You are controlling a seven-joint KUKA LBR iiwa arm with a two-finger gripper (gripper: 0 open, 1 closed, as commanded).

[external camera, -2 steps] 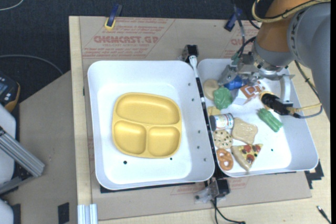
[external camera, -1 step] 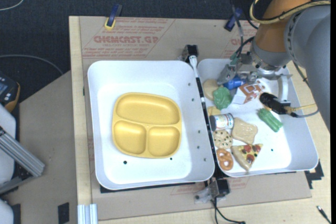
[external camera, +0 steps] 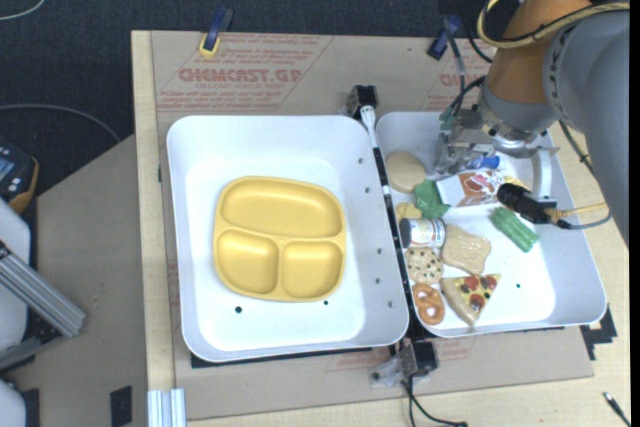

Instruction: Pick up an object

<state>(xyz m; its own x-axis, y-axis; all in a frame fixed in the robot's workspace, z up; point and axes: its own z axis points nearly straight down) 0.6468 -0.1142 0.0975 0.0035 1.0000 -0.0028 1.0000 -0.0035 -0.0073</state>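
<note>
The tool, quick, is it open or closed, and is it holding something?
Tool: down in the right bin over the toy food; open or closed cannot be told, and no grasped thing can be made out.

Toy food lying jumbled in my right bin (external camera: 570, 300), tan bread roll (external camera: 405, 169) sitting at its upper left, green piece (external camera: 430, 197) resting just below it, red-and-white packet (external camera: 478, 186) lying beside, green pod (external camera: 514, 228) slanting near the middle, small can (external camera: 424, 233), cracker (external camera: 466, 251), pretzel (external camera: 428, 303) and pizza slice (external camera: 472, 294) crowding the lower left.
</note>
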